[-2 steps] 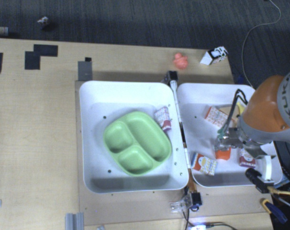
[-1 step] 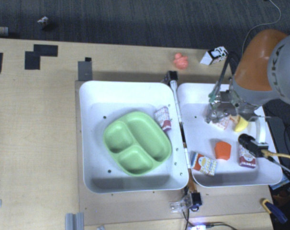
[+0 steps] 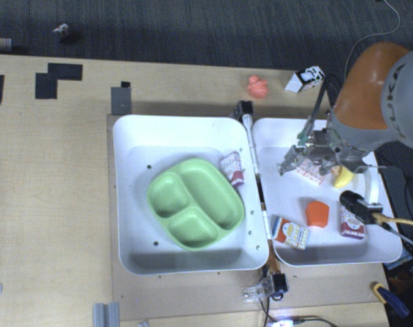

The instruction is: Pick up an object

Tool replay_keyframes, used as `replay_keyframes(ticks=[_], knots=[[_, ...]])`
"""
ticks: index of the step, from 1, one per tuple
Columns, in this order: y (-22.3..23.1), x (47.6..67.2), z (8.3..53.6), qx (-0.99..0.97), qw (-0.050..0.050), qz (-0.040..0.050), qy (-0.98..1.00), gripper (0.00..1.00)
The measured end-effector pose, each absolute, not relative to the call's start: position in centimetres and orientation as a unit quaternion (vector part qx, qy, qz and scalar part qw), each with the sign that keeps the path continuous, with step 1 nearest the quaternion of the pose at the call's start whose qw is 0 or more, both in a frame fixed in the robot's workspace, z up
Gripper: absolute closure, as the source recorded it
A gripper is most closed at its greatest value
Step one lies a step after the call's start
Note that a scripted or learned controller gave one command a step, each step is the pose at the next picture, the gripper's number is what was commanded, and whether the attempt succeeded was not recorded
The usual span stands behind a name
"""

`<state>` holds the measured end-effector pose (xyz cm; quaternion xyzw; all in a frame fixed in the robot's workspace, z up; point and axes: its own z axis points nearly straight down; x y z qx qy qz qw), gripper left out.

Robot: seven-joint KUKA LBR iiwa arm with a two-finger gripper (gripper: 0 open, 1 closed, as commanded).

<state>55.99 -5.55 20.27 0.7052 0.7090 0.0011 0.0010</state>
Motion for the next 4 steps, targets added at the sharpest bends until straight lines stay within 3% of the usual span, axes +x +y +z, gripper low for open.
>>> replay_keyframes(ticks=[1, 2, 3, 4], knots=[[-8.9, 59.4, 11.8, 0.706, 0.000, -0.0003, 0.708, 0.00], [-9.1, 55.5, 8.7, 0.706, 0.003, 0.0024, 0.708, 0.00], [-9.1, 55.7, 9.8, 0.705, 0.005, 0.0044, 0.709, 1.00], [-9.1, 55.7, 9.8, 0.706, 0.005, 0.0043, 0.709, 0.00]])
